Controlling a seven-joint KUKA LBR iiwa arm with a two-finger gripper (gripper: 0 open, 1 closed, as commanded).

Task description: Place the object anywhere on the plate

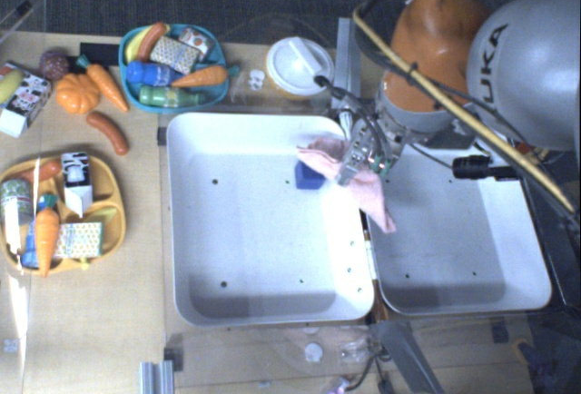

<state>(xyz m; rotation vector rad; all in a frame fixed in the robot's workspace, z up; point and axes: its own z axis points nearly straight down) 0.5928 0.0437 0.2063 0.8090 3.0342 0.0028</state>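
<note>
Gripper (352,163), frame center, pinches pink cloth (368,188) draped over the rim btwn bins; blue block (310,175) just beside. We're mid-carry, we reckon; next needs a plate, which we can't pick out.

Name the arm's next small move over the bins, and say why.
Probably a short straight lift, to test the hold. The pincer sits low on the pink cloth, which drapes across the shared edge of the left bin and the right bin, beside a blue block. The view does not show whether the cloth is gripped.
</note>
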